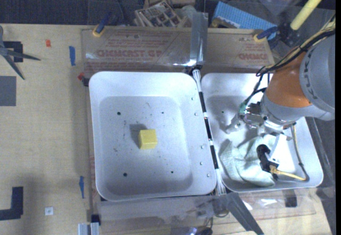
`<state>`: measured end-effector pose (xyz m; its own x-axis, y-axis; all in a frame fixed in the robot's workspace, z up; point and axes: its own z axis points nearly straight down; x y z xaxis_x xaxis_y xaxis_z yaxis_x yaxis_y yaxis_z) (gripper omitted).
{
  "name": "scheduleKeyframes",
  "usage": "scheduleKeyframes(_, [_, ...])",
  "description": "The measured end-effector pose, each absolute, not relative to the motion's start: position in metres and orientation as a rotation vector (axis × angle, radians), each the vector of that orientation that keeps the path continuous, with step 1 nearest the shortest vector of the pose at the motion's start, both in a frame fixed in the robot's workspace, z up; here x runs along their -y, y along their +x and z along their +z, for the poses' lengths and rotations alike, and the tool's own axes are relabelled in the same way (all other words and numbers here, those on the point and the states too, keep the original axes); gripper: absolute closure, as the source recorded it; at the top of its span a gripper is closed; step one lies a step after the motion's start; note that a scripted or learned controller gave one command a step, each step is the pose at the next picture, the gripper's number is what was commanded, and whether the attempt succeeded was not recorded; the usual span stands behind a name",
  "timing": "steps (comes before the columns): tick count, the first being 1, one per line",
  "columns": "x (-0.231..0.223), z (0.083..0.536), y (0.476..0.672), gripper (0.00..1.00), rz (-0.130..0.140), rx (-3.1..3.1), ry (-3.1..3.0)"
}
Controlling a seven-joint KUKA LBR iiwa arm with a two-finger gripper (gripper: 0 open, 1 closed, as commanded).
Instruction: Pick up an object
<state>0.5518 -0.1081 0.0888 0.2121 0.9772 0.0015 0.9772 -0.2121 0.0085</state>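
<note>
Gripper buried under arm's orange wrist band inside right bin; honestly can't tell its state. Whitish cloth crumpled in same bin, partly covered by arm. Yellow block sits alone mid left bin, well left of right bin. Light wood bench, cardboard behind bins.

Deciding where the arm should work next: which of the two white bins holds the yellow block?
The left bin. The yellow block sits near its middle; the right bin has the gripper and a pale cloth.
</note>
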Motion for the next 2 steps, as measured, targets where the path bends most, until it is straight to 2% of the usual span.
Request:
scheduleKeyframes(1, [0.114, 0.100, 0.552, 1.00, 0.015, -1.951, 2.449])
scheduleKeyframes(2, [0.097, 0.090, 0.503, 1.00, 0.015, -2.406, 2.004])
